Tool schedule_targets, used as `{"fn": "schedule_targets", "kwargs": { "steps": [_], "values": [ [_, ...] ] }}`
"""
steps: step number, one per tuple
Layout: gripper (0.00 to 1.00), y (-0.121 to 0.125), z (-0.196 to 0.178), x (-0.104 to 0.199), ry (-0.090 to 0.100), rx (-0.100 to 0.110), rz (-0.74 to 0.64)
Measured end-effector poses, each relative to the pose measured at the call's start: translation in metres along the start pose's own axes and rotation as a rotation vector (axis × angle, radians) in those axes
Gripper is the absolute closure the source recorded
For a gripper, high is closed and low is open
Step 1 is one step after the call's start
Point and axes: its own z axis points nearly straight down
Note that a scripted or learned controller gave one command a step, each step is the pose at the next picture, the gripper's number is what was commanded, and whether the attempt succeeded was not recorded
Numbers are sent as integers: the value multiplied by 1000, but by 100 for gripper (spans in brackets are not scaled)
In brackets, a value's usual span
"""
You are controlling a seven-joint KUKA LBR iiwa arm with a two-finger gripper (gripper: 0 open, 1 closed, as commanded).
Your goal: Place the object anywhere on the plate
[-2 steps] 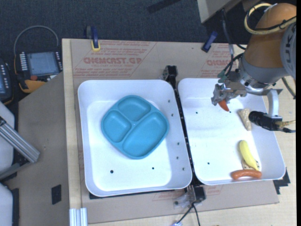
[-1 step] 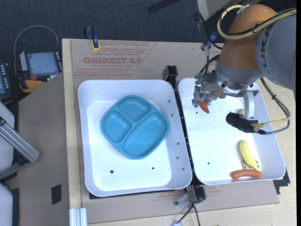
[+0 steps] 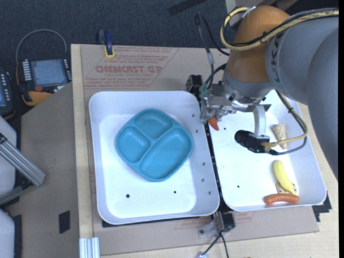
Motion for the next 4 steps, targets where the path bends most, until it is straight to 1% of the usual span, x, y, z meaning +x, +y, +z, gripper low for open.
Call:
{"fn": "schedule_targets", "kwargs": {
  "steps": [1, 2, 3, 4],
  "values": [
    [100, 0, -16, 51, 0, -5, 0],
    [100, 9, -9, 106, 0, -5, 0],
    [100, 11, -25, 152, 1, -6, -1],
    [0, 11, -24, 149, -1, -4, 3]
  ]
}}
